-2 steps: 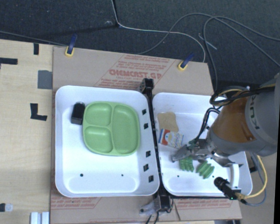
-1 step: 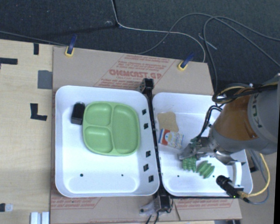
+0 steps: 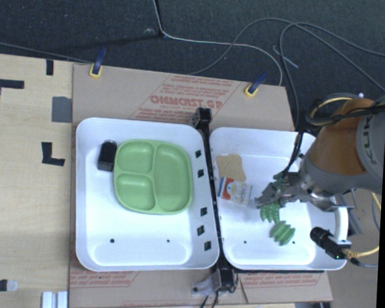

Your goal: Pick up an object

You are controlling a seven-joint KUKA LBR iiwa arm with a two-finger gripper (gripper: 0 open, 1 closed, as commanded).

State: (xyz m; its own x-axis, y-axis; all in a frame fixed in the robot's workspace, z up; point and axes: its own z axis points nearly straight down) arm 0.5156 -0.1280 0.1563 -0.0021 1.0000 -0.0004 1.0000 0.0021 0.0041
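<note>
The green ridged object [image 3: 281, 232] lies in the near part of the right bin [image 3: 303, 258], with a second green piece [image 3: 269, 213] just beyond it. The gripper [image 3: 276, 193] hangs low directly above that second piece, possibly touching it. The state of the fingers cannot be told; nothing is visibly held between them.

Beyond and to the left of the green ridged object lie a small printed packet [image 3: 236, 190] and a brown cardboard piece [image 3: 230, 165], both inside the right bin.

Farther left of the green ridged object, the left bin [image 3: 134, 254] holds a green divided plate [image 3: 154, 177] with a black block [image 3: 107, 155] touching its left edge.

Judgement: the approach is complete; the grasp and lift remain. No object has left the bin floor.
</note>
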